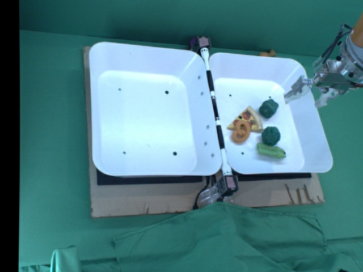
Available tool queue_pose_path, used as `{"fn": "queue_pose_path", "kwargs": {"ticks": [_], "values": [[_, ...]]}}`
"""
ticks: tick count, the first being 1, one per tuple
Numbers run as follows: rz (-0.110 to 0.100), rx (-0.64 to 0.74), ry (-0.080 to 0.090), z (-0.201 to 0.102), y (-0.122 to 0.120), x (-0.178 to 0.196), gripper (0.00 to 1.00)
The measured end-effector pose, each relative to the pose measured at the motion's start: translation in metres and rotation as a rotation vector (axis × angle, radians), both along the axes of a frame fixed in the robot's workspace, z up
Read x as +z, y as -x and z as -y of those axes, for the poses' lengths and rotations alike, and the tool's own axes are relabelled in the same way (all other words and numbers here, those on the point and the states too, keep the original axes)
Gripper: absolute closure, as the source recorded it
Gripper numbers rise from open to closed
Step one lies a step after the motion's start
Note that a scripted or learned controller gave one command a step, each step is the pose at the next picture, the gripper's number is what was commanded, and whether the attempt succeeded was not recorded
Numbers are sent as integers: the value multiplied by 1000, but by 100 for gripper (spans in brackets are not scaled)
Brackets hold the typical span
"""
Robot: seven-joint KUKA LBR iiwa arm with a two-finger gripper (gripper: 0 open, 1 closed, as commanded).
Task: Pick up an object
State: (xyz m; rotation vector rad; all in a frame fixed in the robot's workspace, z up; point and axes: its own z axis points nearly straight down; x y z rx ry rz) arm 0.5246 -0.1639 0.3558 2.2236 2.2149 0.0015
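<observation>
The right bin [306, 78] holds a pizza slice toy [247, 118], an orange ring-shaped piece [241, 132], two dark green broccoli pieces [268, 107] [270, 135] and a light green pickle-like piece [271, 151]. My gripper [309, 93] hangs over the right bin's far right rim, up and to the right of the objects. Its two fingers stand apart, open, with nothing between them.
The left bin [108, 61] sits beside the right one, with a black-and-white rod [214, 109] along their shared edge. Both bins rest on a cardboard sheet [147, 205]. Folded green cloth [227, 237] lies at the front. A small orange object [267, 53] sits behind the right bin.
</observation>
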Motion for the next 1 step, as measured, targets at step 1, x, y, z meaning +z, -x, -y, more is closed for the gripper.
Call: {"fn": "queue_pose_path", "kwargs": {"ticks": [1], "values": [[0, 0, 0, 0, 0, 0, 0]]}}
